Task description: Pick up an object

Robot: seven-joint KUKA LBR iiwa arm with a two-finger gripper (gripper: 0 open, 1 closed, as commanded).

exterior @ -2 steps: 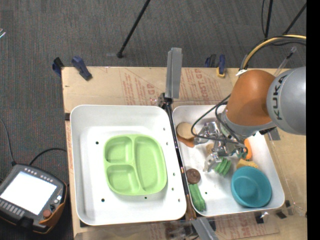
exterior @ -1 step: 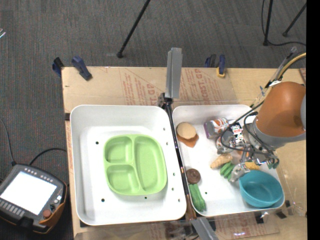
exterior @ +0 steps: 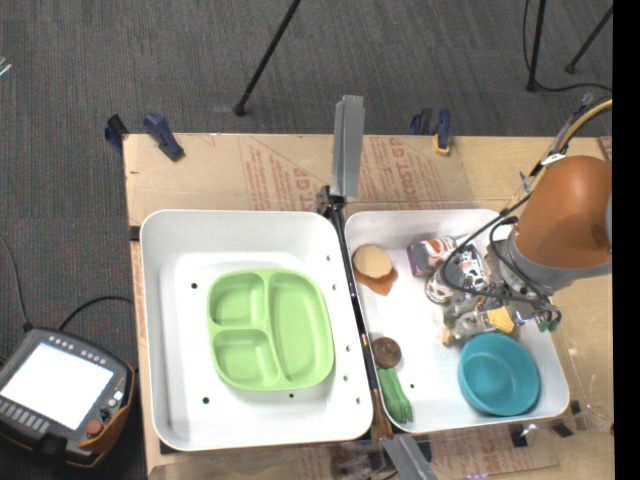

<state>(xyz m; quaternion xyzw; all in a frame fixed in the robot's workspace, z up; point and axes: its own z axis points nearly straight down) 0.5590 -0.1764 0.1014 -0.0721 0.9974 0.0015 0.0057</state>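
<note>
The arm is down in the right bin (exterior: pixel 560 383), its gripper (exterior: pixel 478 303) low over a small yellow thing (exterior: pixel 499 319) beside the teal bowl (exterior: pixel 498 372); I cannot tell its state, and next I think it must pinch and lift.

Two bins sit side by side on the surface (exterior: pixel 250 173). The left bin (exterior: pixel 160 268) holds a divided tray (exterior: pixel 270 330) near its middle. In the right bin (exterior: pixel 420 408), a bun (exterior: pixel 373 264) lies at the far left, a crumpled packet (exterior: pixel 428 254) just right of it. A small round piece (exterior: pixel 386 351) lies near the left wall, a long vegetable (exterior: pixel 394 393) in front of it. A bowl (exterior: pixel 498 373) sits at the near right, with the gripper (exterior: pixel 470 313) just behind it.
</note>
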